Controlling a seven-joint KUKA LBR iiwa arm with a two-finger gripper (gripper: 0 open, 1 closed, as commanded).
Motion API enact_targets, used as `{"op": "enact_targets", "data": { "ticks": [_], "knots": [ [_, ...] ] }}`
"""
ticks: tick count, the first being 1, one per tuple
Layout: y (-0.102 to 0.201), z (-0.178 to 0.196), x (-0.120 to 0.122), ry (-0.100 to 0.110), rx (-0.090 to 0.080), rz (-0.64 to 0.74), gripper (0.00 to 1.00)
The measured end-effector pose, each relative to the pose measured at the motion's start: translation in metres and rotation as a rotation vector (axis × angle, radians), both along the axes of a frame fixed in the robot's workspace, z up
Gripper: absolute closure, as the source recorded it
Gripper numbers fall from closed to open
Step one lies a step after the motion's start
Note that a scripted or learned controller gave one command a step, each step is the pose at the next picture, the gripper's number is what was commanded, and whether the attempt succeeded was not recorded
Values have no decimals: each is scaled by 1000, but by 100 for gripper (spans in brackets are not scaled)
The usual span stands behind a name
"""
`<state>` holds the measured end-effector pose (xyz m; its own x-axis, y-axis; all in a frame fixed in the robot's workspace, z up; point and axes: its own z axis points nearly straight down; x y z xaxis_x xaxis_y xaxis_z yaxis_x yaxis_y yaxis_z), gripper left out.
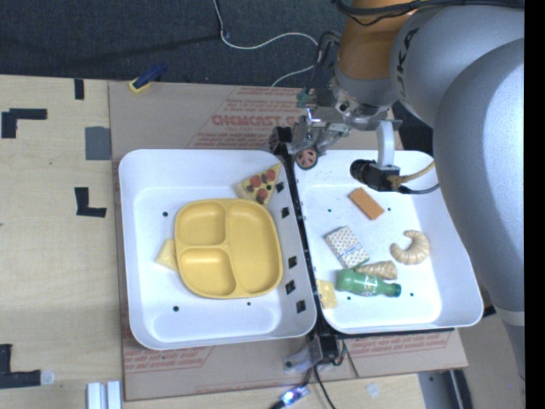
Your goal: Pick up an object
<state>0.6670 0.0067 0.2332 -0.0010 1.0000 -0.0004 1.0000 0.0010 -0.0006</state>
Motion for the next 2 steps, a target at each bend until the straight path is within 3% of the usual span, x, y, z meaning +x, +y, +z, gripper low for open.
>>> {"op": "enact_targets", "data": {
  "ticks": [2],
  "knots": [
    [6, -12, 8, 2, -2, 0, 100]
  ]
}}
